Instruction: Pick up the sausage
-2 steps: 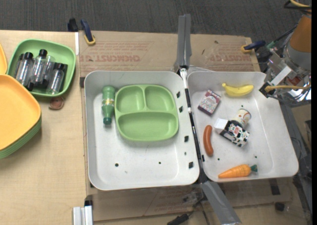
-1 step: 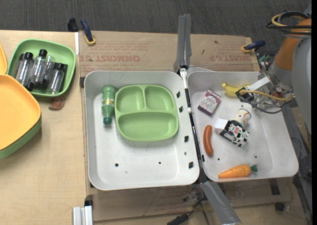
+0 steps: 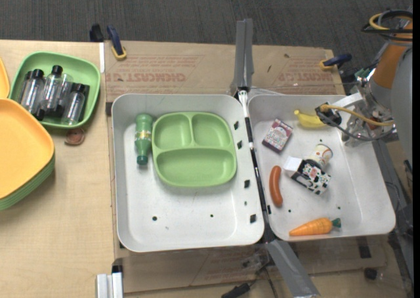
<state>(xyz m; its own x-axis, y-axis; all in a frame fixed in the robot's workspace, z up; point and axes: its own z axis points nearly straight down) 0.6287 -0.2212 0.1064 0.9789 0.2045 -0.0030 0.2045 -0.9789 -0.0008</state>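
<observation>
Tool at right edge of frame, red sausage lying loose in right bin.

Red-brown plastic sausage (image 3: 275, 186) lies lengthwise at the left side of the right-hand white bin (image 3: 377, 188), close to the divider, nothing touching it. Just right of it: a black-and-white toy cow (image 3: 313, 172). Lower right of it: an orange plastic carrot (image 3: 314, 226). Above: a small purple box (image 3: 277, 135) and a yellow banana (image 3: 310, 119). Tool (image 3: 346, 124) hangs over the bin's upper right, well apart from the sausage; cannot tell its state amid cables. Left-hand white bin (image 3: 190, 224) holds a green divided plate (image 3: 194, 148) with a green bottle (image 3: 143, 138) beside it. Desk (image 3: 52, 237) at lower left.
</observation>
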